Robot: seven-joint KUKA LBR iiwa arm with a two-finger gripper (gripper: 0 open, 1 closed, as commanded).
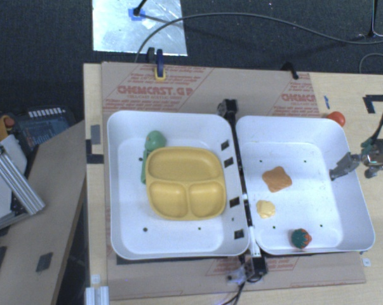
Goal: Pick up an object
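In the right bin [318, 135] lie three small things: a flat orange piece [277, 179] near the middle, a pale yellow lump [265, 208] just below it, and a round green and red item [300, 237] near the front wall. My gripper [357, 164] hangs at the bin's right rim, well to the right of the orange piece and apart from all three. Nothing shows in its grasp. The left bin [124, 227] holds a yellow divided plate [185, 189] with a green object [152, 146] sticking out from under the plate's far left corner.
An orange-red ball [335, 117] sits on the bench just outside the right bin's far right corner. A black divider with clips [237, 176] runs between the bins. Cables cross the dark floor behind, and a metal frame [13, 176] stands at the left.
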